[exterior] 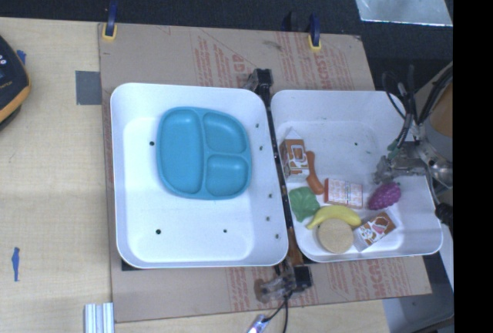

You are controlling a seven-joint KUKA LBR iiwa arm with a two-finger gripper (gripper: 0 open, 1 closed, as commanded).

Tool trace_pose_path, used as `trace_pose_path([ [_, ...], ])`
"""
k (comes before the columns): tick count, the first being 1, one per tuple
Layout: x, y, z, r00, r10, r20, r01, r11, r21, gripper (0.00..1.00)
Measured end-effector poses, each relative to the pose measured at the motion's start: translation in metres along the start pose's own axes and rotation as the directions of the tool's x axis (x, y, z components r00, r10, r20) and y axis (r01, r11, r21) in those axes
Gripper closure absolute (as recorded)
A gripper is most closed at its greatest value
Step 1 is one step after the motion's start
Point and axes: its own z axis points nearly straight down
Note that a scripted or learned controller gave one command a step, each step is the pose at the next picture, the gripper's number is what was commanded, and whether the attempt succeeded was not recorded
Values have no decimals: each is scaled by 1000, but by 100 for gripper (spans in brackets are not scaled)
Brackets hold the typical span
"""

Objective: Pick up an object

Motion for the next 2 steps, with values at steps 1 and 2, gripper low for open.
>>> trace_pose_path([
  [1,0,0,0,1000,-1,0,1,1000,0,0],
  [2,0,115,-83,1000,4,-1,-4,1000,-6,0],
])
